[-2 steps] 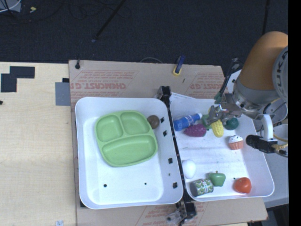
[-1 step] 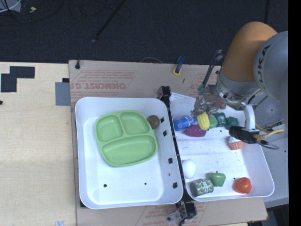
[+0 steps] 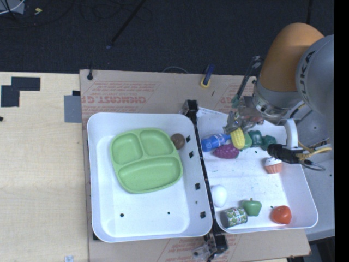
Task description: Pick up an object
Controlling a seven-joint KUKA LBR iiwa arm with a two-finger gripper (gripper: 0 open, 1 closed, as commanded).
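My hand, grip state I cannot tell, sits over the yellow corn, upright-long near the right bin's crowded back edge, with open floor mid-bin.

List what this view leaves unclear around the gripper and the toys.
- Gripper: finger state unreadable, blurred against the yellow corn.
- Green toy: partly hidden behind the corn and gripper, kind unclear.
- Small can: label too small to read.
- Brown object beside green tray: too small to identify.
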